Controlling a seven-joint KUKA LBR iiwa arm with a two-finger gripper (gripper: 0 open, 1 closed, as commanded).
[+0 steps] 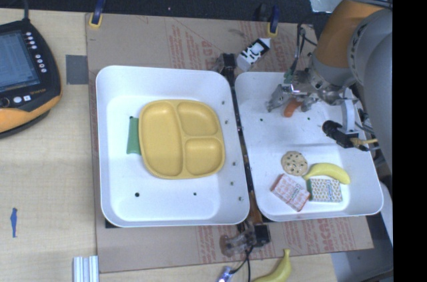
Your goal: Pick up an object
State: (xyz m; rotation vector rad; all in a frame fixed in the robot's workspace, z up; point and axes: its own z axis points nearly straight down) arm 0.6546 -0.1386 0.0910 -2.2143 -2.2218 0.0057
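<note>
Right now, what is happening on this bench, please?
A robot arm reaches into the right bin from the right. Its tool is low at the far end, at a small orange thing; a grasp cannot be confirmed. A cookie, banana and two packets lie at the near end. The left bin holds a yellow tray.

orange carrot [289, 110] | right bin, upper part (small, tilted) | at pincer [291, 98]
</note>
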